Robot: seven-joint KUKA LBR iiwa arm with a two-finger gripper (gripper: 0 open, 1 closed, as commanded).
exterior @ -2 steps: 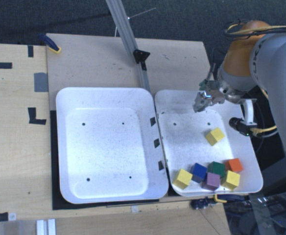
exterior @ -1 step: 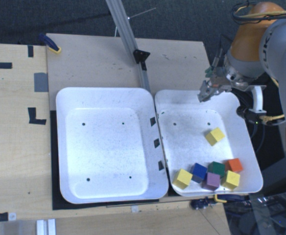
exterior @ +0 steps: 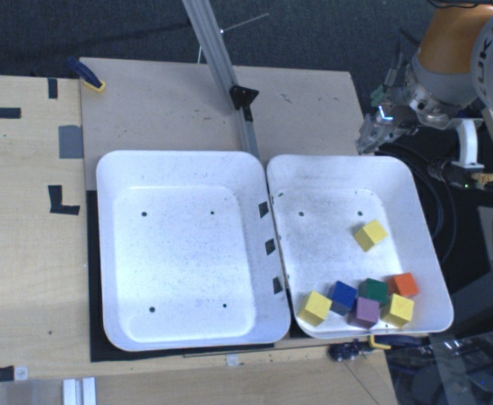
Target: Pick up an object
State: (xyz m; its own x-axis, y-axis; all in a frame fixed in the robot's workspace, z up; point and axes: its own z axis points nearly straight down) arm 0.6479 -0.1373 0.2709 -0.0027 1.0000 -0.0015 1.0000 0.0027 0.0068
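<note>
Camera view, looking down at a slant: 2 white bins side by side on the bench. The left bin (exterior: 116,226) and the right bin (exterior: 415,218) touch along their inner edges.

Blocks all sit in the right bin. 1 yellow block (exterior: 369,234) lies alone toward the middle-right of that bin. The rest cluster along the near edge: a yellow block at the near-left corner (exterior: 315,307), a blue block (exterior: 343,296) just beside it, a purple block (exterior: 366,310) touching the blue one, a green block (exterior: 372,290) right behind the purple, an orange block (exterior: 404,284) to the green's right, and another yellow block (exterior: 399,310) in front of the orange.

The arm (exterior: 457,40) comes in at top right, orange band showing. The gripper (exterior: 373,137) hangs over the bench just outside the right bin's far edge, well apart from every block; nothing is seen at its tip. Jaw state: cannot tell, too small and dark.

A grey metal bar (exterior: 217,53) runs diagonally from the top down to the gap btw the bins.
</note>
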